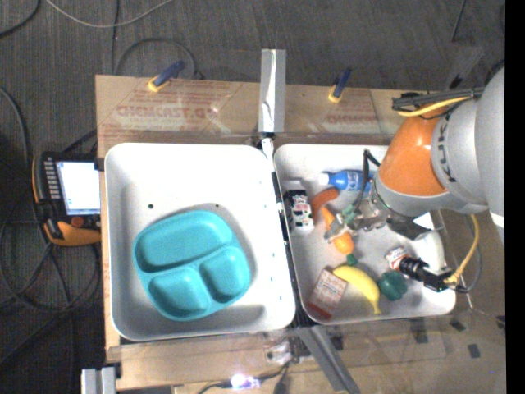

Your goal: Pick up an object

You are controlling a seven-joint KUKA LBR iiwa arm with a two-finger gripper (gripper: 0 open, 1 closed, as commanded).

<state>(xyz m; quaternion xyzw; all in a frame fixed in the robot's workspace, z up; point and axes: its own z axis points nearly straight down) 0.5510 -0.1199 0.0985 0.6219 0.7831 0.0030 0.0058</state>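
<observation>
A dark grey carpet (82,23) strewn with cables surrounds a brown bench (164,109) that bears two white bins side by side. Nearest the camera, at 6 o'clock in the right bin (312,167), lie a banana (362,286), a small red carton (326,290) touching its left end, and a dark green cup (393,286) just beside its right end. A little farther back a small white and red item (396,258) sits at about 4 o'clock from the gripper (349,220), and a small orange ball (343,242) lies just below it at 6 o'clock. The gripper hangs low over the middle of this bin, close above the ball and an orange piece (326,197) at its 10 o'clock; how far open it is cannot be told, and nothing can be seen held in it. The arm (418,167) comes in from 3 o'clock and covers the bin's far right corner. A small black and white item (299,208) rests against the bin's left wall at 9 o'clock. A blue and white bottle (344,179) lies beyond the gripper at 12 o'clock. The left bin (115,220) holds a teal divided plate (191,261). At its 9 o'clock, off the bench, sits a handheld screen (70,194) in an orange case. Farthest back, two blue and yellow clamps (164,75) grip the bench edge, with a metal post (272,89) between them.
</observation>
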